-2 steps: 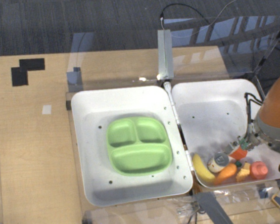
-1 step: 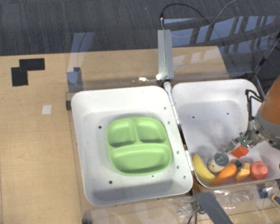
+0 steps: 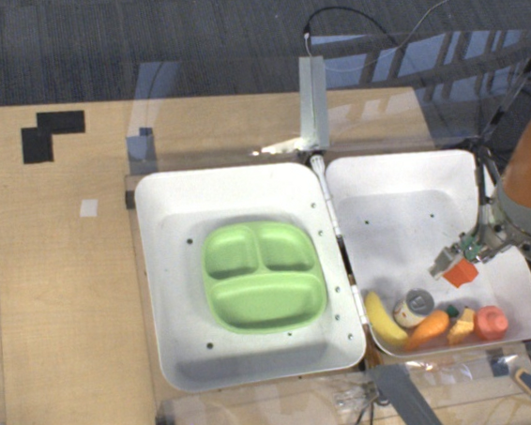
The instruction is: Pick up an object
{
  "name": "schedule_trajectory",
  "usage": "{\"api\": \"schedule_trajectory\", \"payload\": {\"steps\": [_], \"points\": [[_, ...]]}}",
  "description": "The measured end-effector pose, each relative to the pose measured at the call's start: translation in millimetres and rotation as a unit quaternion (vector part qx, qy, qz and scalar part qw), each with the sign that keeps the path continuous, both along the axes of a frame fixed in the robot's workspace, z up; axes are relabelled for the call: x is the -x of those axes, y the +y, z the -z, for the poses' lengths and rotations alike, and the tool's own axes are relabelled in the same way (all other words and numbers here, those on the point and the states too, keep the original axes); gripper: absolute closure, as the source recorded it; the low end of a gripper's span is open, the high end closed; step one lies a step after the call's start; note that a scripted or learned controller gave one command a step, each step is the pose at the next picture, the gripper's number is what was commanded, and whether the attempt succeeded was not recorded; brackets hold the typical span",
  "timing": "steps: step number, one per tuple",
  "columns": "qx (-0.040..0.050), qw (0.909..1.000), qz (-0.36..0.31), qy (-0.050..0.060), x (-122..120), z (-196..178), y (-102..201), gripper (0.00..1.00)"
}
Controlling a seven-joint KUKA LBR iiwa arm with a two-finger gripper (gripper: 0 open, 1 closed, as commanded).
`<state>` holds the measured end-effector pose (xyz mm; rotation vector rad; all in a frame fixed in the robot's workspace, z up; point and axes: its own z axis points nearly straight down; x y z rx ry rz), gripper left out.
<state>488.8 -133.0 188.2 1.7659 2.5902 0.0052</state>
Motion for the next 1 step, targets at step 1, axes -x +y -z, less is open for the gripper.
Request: {"api": "schedule_trajectory", "payload": {"steps": [1], "points": [[0.0002,0.9996,0.027,0.001,0.6,-34.0,-37.5,1.00]]}}
